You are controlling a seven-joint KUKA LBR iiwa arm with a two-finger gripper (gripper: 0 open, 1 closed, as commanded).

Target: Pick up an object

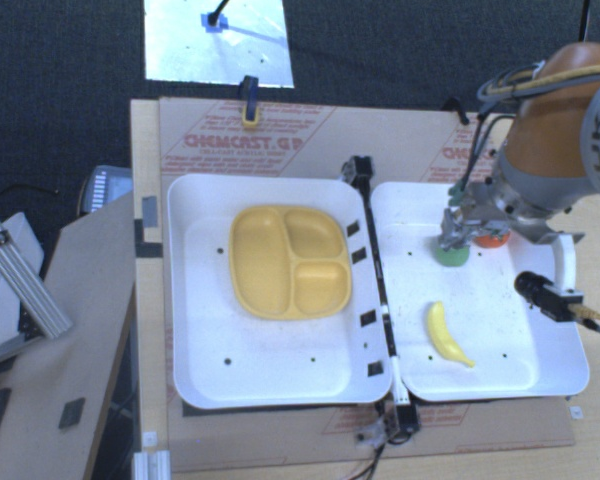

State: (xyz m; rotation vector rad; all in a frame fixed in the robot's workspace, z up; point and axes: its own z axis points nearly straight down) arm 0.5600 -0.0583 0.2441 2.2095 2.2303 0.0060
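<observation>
Open floor around banana [448, 335], right bin [540, 373]

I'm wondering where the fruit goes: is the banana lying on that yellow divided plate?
No, the banana lies on the floor of the right bin, while the yellow plate sits in the left bin.

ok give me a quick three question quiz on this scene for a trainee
1. True or false: the banana lies in the same bin as the yellow divided plate.
2. Which thing is the gripper right above? A) the banana B) the green object C) the yellow divided plate
3. Fill in: the yellow divided plate has ___ compartments.

Key
1. False: the banana is in the right bin, the plate in the left bin.
2. B; an orange object sits just beside it.
3. Three.
</observation>
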